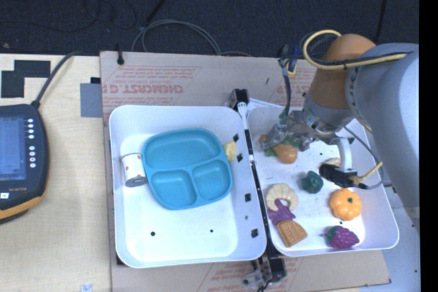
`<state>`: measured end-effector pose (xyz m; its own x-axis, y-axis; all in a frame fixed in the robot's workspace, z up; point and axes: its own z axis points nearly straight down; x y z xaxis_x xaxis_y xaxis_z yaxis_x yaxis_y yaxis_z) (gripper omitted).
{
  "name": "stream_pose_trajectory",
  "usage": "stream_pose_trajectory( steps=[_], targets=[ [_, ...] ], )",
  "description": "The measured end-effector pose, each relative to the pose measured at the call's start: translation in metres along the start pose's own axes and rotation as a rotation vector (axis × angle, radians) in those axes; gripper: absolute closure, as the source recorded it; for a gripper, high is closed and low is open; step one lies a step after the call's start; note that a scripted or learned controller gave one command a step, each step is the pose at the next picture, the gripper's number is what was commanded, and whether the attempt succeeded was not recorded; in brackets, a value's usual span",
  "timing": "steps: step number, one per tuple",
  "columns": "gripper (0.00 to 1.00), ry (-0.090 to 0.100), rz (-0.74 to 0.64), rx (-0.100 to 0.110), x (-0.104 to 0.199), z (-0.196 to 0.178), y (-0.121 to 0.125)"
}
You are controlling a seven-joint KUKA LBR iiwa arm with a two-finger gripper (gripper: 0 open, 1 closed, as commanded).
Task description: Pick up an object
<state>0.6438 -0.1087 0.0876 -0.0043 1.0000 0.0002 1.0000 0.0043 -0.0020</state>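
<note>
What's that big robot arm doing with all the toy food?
The grey robot arm reaches into the right white bin, with its gripper down by a small brownish toy food piece. Nearby lie an orange toy pumpkin, purple toy grapes and a dark green toy. The left white bin holds a blue divided plastic plate.
</note>
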Motion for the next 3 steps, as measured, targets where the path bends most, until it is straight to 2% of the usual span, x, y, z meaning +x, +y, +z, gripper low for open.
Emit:
stream_pose_trajectory(
  steps=[3],
  targets=[
    [0.0, 0.0, 0.003, 0.001, 0.007, 0.0003, -0.0005]
  ],
)
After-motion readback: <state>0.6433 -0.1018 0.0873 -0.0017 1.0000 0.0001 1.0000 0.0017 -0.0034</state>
